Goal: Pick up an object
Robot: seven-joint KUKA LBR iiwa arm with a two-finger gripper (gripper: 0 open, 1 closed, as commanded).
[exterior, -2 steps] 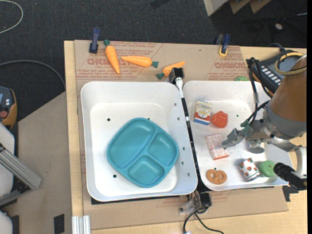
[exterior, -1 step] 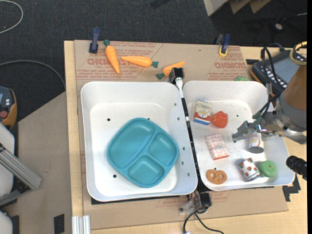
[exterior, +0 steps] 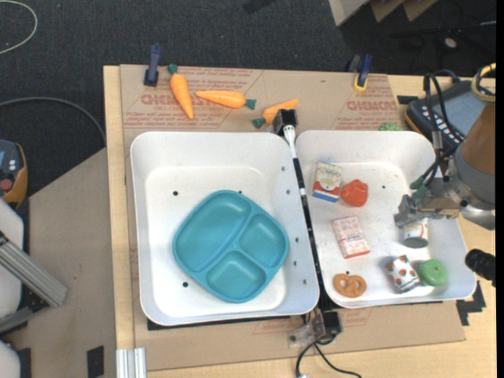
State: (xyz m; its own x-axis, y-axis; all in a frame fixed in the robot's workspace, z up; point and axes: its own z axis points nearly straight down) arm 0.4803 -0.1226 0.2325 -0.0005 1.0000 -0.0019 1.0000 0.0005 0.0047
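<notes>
Gripper (exterior: 415,215) low in right bin (exterior: 370,144), near right wall, over small white item (exterior: 416,233). Jaws' state: you can't tell from here. Nearest candidates: can (exterior: 402,273) and green ball (exterior: 432,272), just beside each other. Pick one, centre over it, descend straight, avoid nudging neighbour. Pretzel (exterior: 350,284), pink box (exterior: 350,236) sit clearer, easier.

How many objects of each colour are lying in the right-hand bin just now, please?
Red: 1, the tomato-like piece
Green: 1, the round piece
Brown: 1, the pretzel
White with red print: 3, the carton, the pink-patterned packet, the spotted can
Total: 6
</notes>
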